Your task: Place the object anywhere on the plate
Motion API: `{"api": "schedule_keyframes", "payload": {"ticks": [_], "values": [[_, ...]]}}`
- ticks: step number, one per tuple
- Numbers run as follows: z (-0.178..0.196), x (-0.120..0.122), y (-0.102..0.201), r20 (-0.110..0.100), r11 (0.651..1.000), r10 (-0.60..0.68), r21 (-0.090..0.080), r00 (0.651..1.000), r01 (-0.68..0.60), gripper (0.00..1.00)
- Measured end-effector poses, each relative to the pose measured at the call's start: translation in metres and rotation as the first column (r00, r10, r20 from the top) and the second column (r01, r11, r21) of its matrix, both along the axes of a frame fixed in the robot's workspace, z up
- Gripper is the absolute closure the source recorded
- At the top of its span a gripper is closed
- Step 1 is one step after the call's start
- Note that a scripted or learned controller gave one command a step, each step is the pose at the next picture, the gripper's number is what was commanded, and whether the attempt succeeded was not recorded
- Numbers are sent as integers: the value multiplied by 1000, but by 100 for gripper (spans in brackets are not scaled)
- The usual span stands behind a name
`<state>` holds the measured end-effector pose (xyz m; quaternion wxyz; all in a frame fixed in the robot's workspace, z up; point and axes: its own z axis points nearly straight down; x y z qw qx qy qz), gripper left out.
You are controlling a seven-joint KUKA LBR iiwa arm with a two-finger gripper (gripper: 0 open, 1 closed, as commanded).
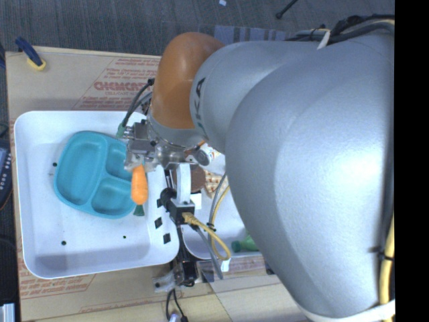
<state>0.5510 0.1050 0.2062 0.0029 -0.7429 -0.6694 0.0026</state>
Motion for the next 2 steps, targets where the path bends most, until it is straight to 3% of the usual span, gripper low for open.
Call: {"api": "schedule_keyframes", "payload": {"ticks": [1,2], "values": [[7,32,28,0,999,-37,0,999,37,100],[7,32,28,-2,999,-34,-2,999,34,0]]}}
